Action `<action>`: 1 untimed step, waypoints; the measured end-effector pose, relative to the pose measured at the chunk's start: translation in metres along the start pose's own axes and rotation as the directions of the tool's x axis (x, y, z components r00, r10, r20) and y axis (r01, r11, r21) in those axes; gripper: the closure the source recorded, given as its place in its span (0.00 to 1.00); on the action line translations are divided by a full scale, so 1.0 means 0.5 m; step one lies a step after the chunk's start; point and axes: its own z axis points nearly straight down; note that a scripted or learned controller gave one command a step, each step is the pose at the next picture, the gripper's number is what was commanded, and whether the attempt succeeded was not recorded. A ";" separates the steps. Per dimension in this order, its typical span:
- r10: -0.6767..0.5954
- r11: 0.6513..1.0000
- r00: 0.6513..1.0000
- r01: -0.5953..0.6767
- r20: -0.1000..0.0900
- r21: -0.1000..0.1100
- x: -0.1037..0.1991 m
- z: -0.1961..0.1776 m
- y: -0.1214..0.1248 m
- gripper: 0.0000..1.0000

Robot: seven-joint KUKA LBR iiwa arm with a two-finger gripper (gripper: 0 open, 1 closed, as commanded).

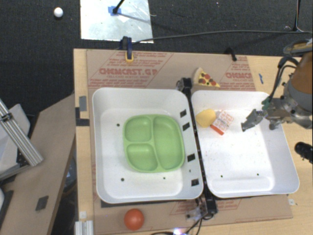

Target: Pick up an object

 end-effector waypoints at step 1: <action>-0.003 1.000 1.000 0.003 0.002 -0.012 0.001 -0.012 0.004 0.00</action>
